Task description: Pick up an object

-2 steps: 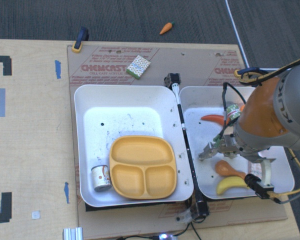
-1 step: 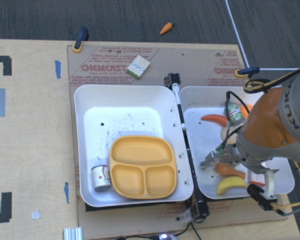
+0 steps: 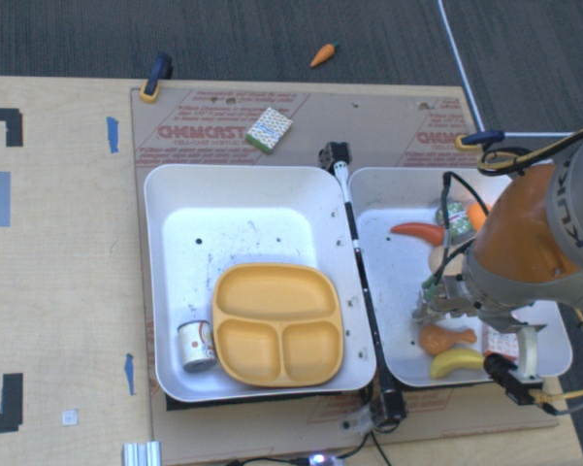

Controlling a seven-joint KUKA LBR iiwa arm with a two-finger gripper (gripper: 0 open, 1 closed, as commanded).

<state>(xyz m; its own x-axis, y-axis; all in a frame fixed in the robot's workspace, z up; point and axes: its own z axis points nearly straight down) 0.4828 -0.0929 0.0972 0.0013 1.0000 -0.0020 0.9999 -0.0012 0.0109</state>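
Banana point(image 3: 456, 362) lies just below the fingers point(image 3: 435, 311); their state unclear

The arm point(image 3: 543, 236) comes in from the right, its orange band bulging large in the middle right of the view, grey housing above and below it. The wrist bends down and to the left, cables looping over it. The pincer point(image 3: 437, 309) hangs low at the left end, pointing downward; its tips are too dim to read.
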